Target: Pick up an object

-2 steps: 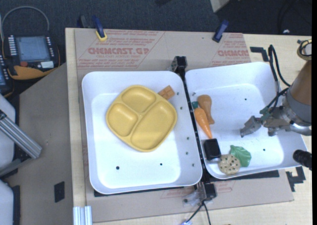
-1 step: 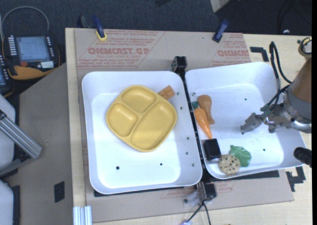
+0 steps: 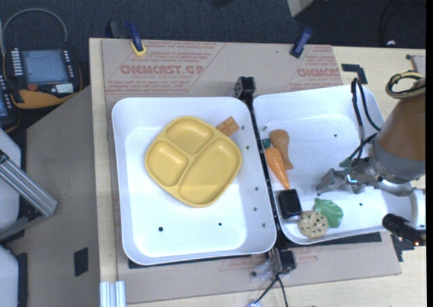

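While the pincer (image 3: 336, 180) is hovering at lower right, seemingly spread and holding nothing, the toys (image 3: 279, 157) are lying within reach.

So the gripper (image 3: 329, 181) sits in the right bin (image 3: 318, 106). Just below it: leafy piece (image 3: 331, 210), cookie (image 3: 313, 224). To its left: dark block (image 3: 289, 203), carrot (image 3: 276, 166). Way further left, divided plate (image 3: 194, 161) in the left bin (image 3: 135, 184).

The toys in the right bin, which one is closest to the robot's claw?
The green leafy toy is closest, just below the gripper. The cookie, black block, carrot and the tan piece all lie farther left.
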Robot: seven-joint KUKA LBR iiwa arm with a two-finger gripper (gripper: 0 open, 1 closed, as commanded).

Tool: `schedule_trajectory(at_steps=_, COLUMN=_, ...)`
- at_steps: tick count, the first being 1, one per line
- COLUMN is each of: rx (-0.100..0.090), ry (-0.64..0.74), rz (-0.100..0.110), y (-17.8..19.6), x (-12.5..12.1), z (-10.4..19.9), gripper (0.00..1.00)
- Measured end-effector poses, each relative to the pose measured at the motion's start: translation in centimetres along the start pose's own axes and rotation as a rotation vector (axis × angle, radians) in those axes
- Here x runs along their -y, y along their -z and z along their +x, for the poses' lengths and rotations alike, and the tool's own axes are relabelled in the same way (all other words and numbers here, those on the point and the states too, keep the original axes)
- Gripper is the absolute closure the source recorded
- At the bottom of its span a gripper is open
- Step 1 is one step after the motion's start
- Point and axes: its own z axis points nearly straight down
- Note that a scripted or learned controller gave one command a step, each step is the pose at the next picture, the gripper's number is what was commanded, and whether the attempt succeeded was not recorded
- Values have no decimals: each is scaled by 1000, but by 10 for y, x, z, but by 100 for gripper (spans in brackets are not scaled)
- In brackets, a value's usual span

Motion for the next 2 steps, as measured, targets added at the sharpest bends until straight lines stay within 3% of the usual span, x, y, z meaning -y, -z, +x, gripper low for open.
schedule_trajectory(at_steps=1, rx=2, ry=-1, rz=-7, y=-37, x=-2, z=-1, gripper=0)
schedule_trajectory(at_steps=2, rx=2, ry=2, rz=-19, y=-23, x=-6, z=0, gripper=100)
